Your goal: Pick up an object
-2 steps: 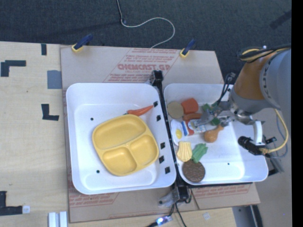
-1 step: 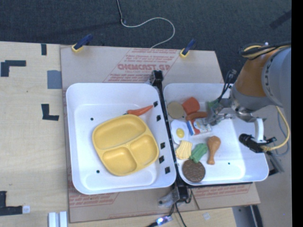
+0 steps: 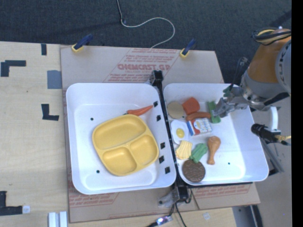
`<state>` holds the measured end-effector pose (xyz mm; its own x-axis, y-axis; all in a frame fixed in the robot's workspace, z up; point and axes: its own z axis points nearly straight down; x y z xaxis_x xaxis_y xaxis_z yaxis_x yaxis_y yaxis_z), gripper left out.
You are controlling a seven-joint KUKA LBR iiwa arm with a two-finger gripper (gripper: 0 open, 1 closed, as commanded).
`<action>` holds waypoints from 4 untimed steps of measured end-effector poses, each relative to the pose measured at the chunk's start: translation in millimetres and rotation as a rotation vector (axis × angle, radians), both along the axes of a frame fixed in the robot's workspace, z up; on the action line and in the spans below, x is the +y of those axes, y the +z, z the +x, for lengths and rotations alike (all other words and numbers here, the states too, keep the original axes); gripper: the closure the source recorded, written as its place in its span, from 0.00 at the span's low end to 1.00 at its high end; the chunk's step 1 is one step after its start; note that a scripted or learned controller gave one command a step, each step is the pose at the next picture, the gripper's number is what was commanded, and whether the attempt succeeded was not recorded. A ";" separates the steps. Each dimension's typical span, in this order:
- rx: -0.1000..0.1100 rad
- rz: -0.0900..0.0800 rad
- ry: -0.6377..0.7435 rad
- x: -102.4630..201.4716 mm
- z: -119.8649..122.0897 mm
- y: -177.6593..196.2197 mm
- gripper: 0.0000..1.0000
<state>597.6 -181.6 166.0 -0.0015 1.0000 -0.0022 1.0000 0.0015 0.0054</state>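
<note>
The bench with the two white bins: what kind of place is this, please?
Probably a robotics lab's test bench for picking. A grey and orange arm reaches over the right bin of toy food, a yellow divided plate lies in the left bin, and cardboard is clamped beneath.

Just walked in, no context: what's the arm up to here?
Pick attempt. The gripper is low over the right bin, at the far side of the toy food pile, next to a green piece. Nothing visibly held. The yellow tray and carrot lie in the left bin.
</note>
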 end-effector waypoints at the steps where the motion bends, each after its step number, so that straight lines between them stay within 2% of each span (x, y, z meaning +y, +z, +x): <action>1: 0.000 0.000 0.000 0.3 1.5 53.4 1.00; 3: 0.008 0.004 0.005 104.1 -25.8 49.8 1.00; 4: 0.005 0.002 0.000 94.2 -23.3 68.7 1.00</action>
<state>574.4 -87.4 234.8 -0.0015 1.0000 0.0000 1.0000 0.0015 0.0003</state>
